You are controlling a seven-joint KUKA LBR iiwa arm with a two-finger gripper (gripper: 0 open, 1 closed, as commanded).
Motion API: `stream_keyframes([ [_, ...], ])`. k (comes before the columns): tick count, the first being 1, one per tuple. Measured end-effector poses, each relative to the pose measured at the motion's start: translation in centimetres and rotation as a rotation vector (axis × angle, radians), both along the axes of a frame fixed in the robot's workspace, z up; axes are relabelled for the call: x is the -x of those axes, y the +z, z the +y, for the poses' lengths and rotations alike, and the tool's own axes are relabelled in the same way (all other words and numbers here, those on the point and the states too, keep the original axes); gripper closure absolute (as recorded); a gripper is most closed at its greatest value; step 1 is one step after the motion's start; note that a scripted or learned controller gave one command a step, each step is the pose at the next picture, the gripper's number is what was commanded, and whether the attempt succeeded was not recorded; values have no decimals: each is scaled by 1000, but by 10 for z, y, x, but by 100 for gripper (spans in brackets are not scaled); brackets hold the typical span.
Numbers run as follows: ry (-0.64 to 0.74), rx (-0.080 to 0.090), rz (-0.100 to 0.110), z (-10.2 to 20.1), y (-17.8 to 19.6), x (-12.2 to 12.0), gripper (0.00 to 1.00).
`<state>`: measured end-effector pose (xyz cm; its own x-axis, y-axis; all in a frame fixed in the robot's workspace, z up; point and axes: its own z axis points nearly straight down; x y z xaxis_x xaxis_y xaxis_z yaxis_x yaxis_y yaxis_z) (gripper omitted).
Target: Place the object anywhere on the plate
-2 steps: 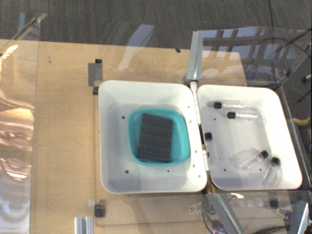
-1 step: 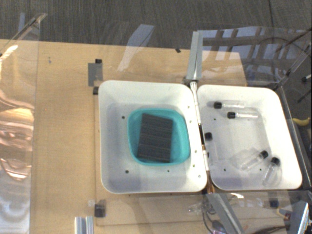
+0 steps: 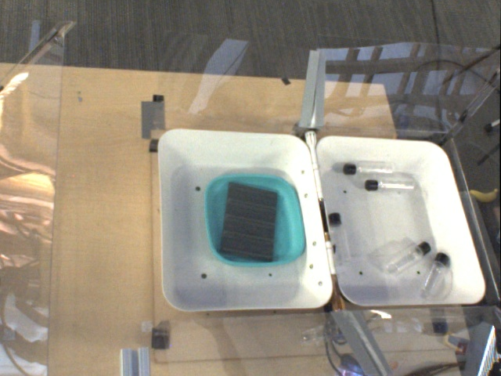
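One dark ribbed block (image 3: 250,222) lies flat on the teal plate (image 3: 293,229) in the left bin (image 3: 180,210), long axis running near-far, slightly tilted. Clear black-capped vials (image 3: 407,254) sit scattered in the right bin (image 3: 458,210). Pincer state: cannot tell.

Dark ribbed block (image 3: 250,222), teal plate (image 3: 293,224), white bins (image 3: 178,210).

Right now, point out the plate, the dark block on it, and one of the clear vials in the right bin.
plate (image 3: 291,224): camera view, bare teal rim right of the block.
block (image 3: 250,221): camera view, middle of its ribbed top.
vial (image 3: 391,183): camera view, clear body of the upper vial, right of its black cap.
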<state>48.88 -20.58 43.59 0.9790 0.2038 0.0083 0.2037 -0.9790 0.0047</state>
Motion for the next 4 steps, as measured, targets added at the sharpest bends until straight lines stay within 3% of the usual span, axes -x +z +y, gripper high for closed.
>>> stream_keyframes([
  [4, 0, 0, 0, 0, 0, 0, 0],
])
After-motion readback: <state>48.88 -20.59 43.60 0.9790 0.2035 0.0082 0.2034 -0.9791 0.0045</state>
